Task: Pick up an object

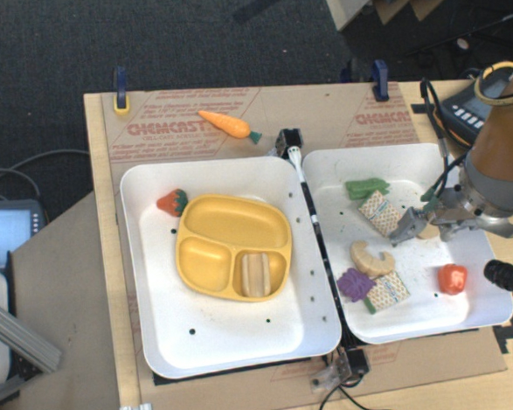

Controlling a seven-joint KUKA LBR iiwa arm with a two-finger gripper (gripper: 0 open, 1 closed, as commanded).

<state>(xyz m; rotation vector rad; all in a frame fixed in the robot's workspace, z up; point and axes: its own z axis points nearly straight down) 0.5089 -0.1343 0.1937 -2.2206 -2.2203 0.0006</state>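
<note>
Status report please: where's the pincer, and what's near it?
Pincer low over right bin, nothing visibly gripped. Checkered cracker just left. Tan biscuit below. Nothing blocking.

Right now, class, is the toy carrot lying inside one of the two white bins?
No. The carrot lies on the cardboard bench top above the left bin, outside both.

The arm [498, 152] runs off your right edge, its upper links cut away. You cannot tell how the gripper [413, 226] stands over the right bin [422, 324]; it reads only as a grey blur beside the cracker [379, 211].
</note>
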